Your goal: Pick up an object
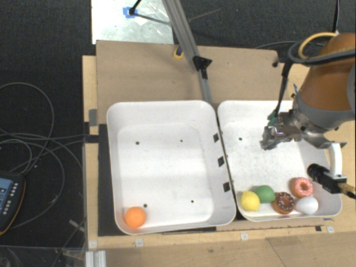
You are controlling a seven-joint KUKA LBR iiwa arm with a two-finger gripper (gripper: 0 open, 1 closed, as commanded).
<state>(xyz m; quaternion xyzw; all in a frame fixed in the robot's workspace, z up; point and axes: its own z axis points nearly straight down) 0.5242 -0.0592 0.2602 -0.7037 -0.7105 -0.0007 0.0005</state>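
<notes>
In the right bin (245,118), several small objects lie along the near edge: a yellow lemon (250,201), a green round fruit (265,193), a chocolate donut (283,203), a pink frosted donut (301,187) and a white egg-shaped object (307,205). An orange ball (134,217) rests in the near left corner of the left bin (119,121). My gripper (271,141) hangs over the middle of the right bin, well behind the row of objects. Nothing shows between its fingers.
A grey pole (186,35) slants down from the top to the gap between the bins. Black clips (221,161) sit along the bins' shared edge. Cables and a pendant (8,196) lie on the floor at the left.
</notes>
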